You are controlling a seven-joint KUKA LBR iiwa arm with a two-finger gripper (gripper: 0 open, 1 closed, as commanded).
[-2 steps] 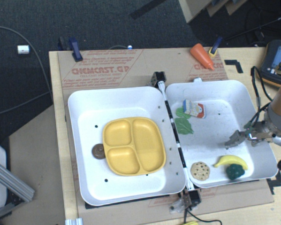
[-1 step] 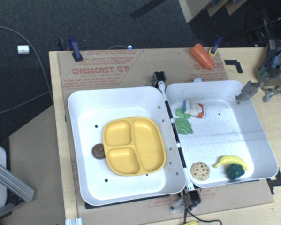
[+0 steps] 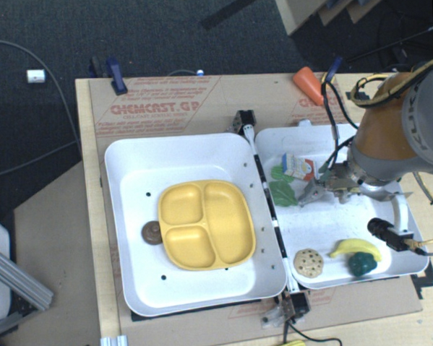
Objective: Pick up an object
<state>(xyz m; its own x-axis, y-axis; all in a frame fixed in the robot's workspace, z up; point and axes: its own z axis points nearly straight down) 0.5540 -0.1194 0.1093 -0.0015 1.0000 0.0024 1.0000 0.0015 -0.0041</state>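
- Two white bins sit side by side on the table (image 3: 162, 106).
- Left bin (image 3: 131, 209): a yellow plate (image 3: 205, 223) with three sections, a brown disc (image 3: 151, 233) touching its left edge.
- Right bin (image 3: 329, 249): my jaws (image 3: 312, 192) hang low over its upper left, beside a green toy (image 3: 282, 190) and a small carton (image 3: 297, 166); whether they are wide or narrow, I cannot tell.
- Near the front wall lie a cookie (image 3: 308, 262), a banana (image 3: 354, 247) and a teal ball (image 3: 363, 264).
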